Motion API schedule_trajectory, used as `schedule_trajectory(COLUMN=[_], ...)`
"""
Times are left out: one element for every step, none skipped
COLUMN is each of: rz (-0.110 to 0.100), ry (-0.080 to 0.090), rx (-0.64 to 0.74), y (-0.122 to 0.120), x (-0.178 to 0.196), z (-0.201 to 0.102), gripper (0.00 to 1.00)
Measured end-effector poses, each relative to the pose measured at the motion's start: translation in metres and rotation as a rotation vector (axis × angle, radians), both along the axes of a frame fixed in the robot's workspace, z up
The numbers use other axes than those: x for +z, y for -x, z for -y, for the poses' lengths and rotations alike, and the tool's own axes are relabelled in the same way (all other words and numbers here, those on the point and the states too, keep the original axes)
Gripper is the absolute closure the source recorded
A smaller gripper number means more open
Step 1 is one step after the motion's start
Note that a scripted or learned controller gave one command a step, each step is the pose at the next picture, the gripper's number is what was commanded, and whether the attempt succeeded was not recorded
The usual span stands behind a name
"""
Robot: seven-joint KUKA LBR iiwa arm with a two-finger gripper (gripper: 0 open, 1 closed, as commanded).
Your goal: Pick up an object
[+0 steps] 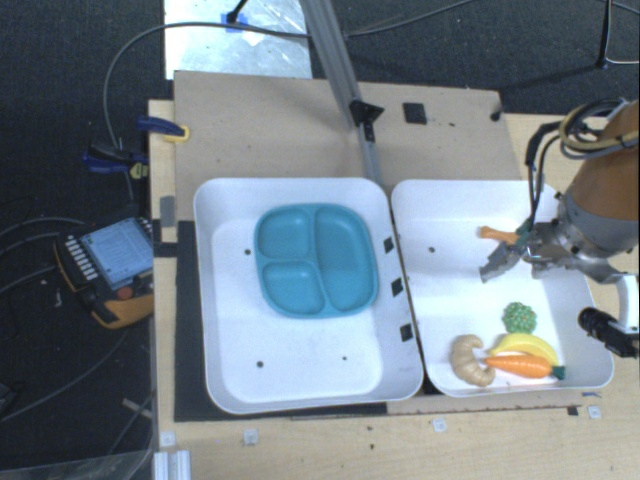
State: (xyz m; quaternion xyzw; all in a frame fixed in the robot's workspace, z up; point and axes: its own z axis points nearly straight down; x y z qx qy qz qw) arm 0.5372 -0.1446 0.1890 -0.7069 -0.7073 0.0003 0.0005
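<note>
In the right bin (440, 208), my gripper (503, 252) hangs over the upper right part, open with nothing between its fingers. A small orange stick-shaped toy (493, 234) lies just beside its upper finger. Toward the bin's front right corner lie a green broccoli (518, 317), a yellow banana (528, 346), an orange carrot (520, 366) and a tan lumpy pastry-like toy (470, 360), packed close together. These sit below the gripper, apart from it.
The left bin (225, 348) holds a blue divided plate (316, 260). A grey pole (335, 53) slants over the bench's back edge. Clamps and a handheld device (110, 263) lie off the bench to the left.
</note>
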Motion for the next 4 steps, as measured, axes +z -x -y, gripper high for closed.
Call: schedule_trajectory(rz=[-0.001,0.005,0.008,0.003], ry=[0.000,0.001,0.002,0.000], rx=[0.000,0.001,0.003,0.004], y=[0.010,0.008,0.002,0.001], x=[-0.054,-0.041,0.016,0.018], z=[-0.001,0.000,0.009,0.009], gripper=[0.00,1.00,1.00,1.00])
